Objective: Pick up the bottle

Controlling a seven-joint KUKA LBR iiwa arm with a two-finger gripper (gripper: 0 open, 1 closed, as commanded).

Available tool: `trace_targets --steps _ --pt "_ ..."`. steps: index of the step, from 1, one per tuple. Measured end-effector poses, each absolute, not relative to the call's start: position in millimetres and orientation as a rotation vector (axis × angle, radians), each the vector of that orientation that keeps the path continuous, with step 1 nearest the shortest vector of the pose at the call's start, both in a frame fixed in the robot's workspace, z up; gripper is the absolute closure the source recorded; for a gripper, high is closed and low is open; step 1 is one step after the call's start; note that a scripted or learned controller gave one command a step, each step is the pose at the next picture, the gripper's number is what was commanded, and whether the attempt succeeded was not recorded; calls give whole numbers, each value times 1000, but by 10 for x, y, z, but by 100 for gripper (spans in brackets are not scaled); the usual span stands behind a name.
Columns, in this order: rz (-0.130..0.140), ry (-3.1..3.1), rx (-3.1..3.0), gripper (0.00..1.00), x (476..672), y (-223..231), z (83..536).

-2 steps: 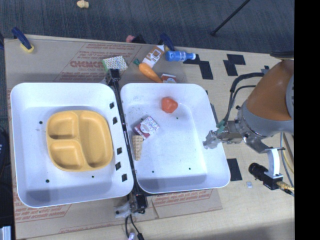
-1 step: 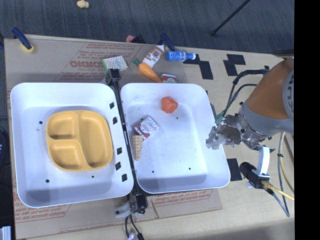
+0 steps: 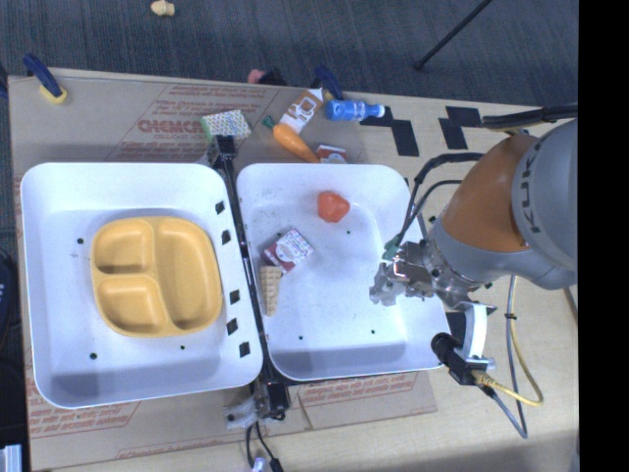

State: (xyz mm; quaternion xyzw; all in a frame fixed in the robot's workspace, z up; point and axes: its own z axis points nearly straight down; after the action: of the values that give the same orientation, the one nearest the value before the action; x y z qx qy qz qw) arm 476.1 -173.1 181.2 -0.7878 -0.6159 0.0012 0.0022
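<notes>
A: Where is the gripper (image 3: 393,285) being held?
B: Low over the right bin's (image 3: 339,347) right side. Whether anything is being gripped cannot be told; the fingers are being hidden by the wrist.
A: What is lying nearest?
B: A red-white packet (image 3: 289,250) and a cone (image 3: 269,288), left of the fingers; a red piece (image 3: 333,206), beyond.
A: The bottle (image 3: 349,111)?
B: Farthest, lying outside the bin, well apart.

Dark grey carpet floor (image 3: 246,18) lies beyond the cardboard-covered bench (image 3: 177,116).
</notes>
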Motion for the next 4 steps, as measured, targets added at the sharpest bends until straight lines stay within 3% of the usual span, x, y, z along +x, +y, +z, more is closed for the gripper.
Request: trace_targets --steps 1,2,3,4 --pt "3 -1305 -2854 100 4763 -1639 2010" --pt "2 -1486 -2765 100 4764 -1098 2242" --pt "5 -1602 -2696 100 4759 -820 1912" --pt "3 -1686 -2646 100 4762 -657 1969"
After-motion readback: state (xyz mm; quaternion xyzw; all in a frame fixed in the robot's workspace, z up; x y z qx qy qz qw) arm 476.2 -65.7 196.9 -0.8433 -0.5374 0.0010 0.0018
